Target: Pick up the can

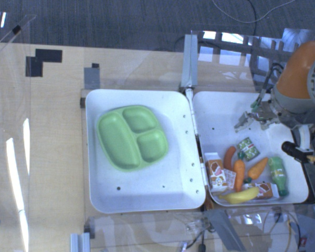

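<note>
Left bin [102,193]: we see a green divided plate [132,137] lying at its centre.
Right bin [220,106]: food items crowd its 6 o'clock end.
Can [276,174]: green, lying at 5 o'clock in the right bin, beside a carrot [257,168] and above a banana [240,196].
Gripper [250,118]: at the right bin's 1 o'clock, fingers spread, nothing between them, well apart from the can.
Arm [303,77]: reaches in from 3 o'clock.

Legible text: none; printed panels on the small green-and-white carton [248,148] and the orange-and-white carton [217,174], lower right of frame, too small and blurred to read.
</note>
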